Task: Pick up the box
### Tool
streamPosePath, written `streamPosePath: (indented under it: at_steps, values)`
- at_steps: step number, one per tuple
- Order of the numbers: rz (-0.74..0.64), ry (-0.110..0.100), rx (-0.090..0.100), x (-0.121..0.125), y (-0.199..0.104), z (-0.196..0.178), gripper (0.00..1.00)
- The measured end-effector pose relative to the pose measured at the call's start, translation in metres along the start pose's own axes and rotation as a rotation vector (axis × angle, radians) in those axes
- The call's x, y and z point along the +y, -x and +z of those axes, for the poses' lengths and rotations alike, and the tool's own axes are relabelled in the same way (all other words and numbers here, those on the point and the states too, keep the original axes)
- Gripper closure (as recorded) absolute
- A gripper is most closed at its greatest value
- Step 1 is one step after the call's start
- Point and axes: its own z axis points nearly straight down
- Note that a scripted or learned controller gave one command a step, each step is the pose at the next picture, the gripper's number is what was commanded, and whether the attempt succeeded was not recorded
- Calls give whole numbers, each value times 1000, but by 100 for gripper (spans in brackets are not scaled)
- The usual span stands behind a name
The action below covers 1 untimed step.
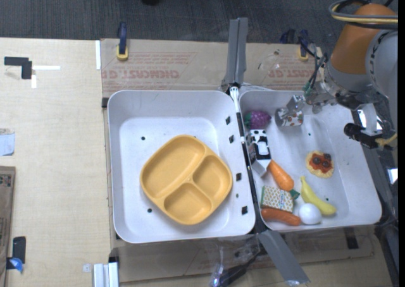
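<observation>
small printed box [277,198], metal gripper [291,115] well apart

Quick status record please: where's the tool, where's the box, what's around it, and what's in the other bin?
tool: low over the far end of the right bin, nothing seen in it
box: near end of right bin, apart from the tool
beside box: carrots, egg, banana
left bin: yellow divided plate

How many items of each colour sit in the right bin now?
Orange: 2, carrot and carrot
Yellow: 1, banana
Purple: 1, grapes
White: 1, egg
Green-patterned: 1, box
Black-and-white: 1, carton
Red-topped: 1, tart
Total: 8
</observation>
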Motion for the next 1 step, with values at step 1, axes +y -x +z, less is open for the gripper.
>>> streamPosePath:
  at_steps: [1]
  values:
    - [0,3,-3,0,1,0,0]
